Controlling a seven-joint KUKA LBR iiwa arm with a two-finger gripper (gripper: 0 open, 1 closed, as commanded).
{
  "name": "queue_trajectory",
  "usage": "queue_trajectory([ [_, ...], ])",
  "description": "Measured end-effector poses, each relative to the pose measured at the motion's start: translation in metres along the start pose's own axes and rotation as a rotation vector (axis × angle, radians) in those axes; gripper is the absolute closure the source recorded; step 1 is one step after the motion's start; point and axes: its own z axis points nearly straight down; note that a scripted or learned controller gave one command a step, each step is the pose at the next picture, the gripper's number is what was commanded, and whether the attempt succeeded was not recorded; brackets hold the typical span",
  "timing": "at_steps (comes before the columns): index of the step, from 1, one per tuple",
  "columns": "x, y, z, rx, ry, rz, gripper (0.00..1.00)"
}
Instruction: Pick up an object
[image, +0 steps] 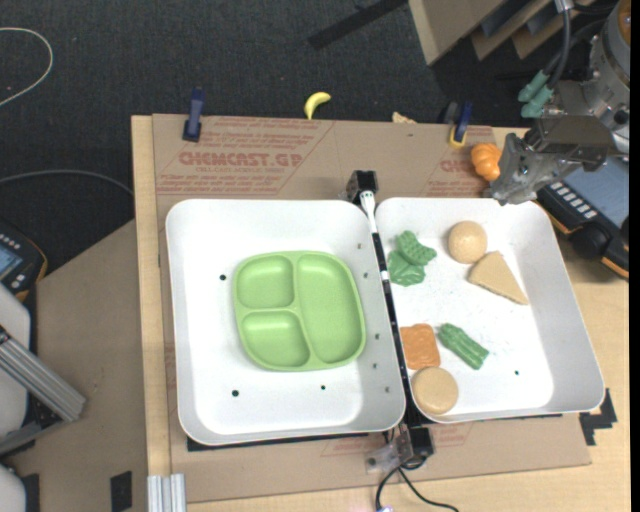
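The gripper (517, 180) is hovering at the upper right of the frame, over the right bin's (560, 330) far rim, touching nothing; how it is set is not discernible. In that bin are lying a round tan ball (466, 241), a tan wedge (498, 277), two knobbly green pieces (408, 258), an orange square (420, 346) and a pale disc (435, 390), while a smooth green divided plate (298, 309) is sitting in the left bin (195, 300)

Green divided plate (298, 310) in left bin (195, 300), toy foods in right bin (545, 330), pincer (512, 183) above its far rim
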Motion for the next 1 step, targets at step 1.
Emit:
queue_trajectory([
  [1,-0.0231,0.0035,0.1598,0.037,-0.005,0.007,1.0],
])
